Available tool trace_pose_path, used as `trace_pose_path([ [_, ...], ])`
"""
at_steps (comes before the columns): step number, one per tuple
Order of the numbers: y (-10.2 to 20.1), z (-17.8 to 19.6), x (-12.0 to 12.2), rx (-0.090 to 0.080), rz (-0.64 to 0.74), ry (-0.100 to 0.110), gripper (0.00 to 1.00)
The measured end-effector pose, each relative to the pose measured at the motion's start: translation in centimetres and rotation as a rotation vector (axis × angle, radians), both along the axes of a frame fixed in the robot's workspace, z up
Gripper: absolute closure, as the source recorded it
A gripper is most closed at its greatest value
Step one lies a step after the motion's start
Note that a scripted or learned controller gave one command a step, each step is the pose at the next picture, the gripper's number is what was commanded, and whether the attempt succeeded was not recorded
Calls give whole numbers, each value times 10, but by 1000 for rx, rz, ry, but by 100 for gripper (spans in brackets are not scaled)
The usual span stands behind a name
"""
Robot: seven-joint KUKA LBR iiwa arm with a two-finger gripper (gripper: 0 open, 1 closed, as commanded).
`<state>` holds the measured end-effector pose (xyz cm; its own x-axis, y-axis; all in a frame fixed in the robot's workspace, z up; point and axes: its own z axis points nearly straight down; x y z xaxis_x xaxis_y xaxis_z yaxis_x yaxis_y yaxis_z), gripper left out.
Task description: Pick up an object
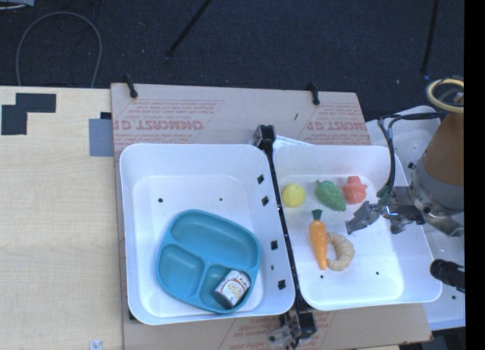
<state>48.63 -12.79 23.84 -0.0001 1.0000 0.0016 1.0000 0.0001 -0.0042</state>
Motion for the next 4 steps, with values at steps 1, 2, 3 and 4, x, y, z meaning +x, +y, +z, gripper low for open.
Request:
trace_pose_path([
  [1,-2,-45,4,1,0,3,0],
  [2,-6,-91,-3,1,-1,5,0],
  [3,-4,-143,-4,4,0,2,0],
  [4,-6,-132,-4,2,-8,2,100],
])
